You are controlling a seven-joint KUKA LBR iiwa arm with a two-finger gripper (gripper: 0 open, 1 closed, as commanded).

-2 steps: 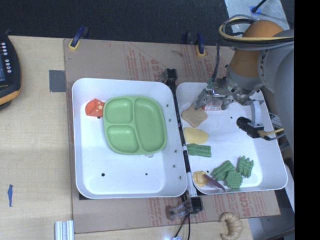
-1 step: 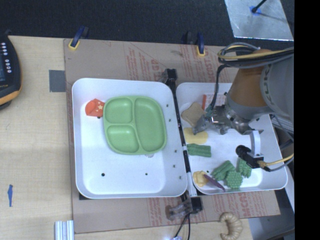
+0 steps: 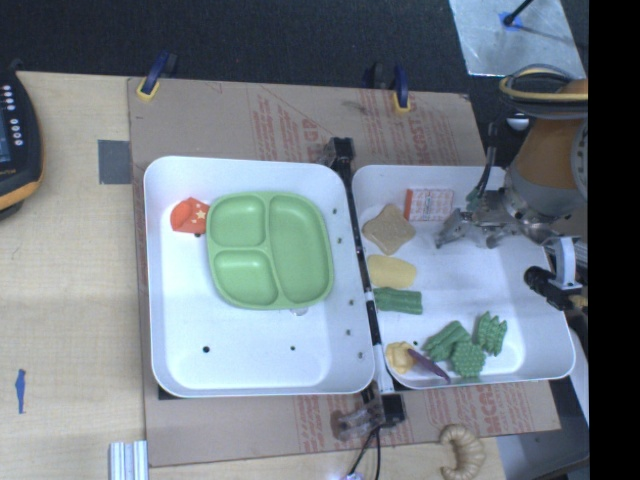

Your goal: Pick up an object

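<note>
My gripper (image 3: 474, 232) hangs over the upper middle of the right bin (image 3: 540, 368), its fingers spread open with nothing between them. Just to its left lies a red-and-white carton (image 3: 430, 204) and a tan slice of toast (image 3: 388, 231). Below those sit a yellow piece (image 3: 392, 270) and a dark green pod (image 3: 398, 300). Several green vegetable toys (image 3: 466, 342) cluster at the bin's front, beside a yellow piece with a purple strip (image 3: 408, 357).
The left bin (image 3: 180, 358) holds a green divided plate (image 3: 270, 248) and a red toy (image 3: 188, 215) at its upper left. A black divider (image 3: 358, 268) runs between the bins. The arm's orange-banded body (image 3: 545, 138) stands over the right bin's far corner.
</note>
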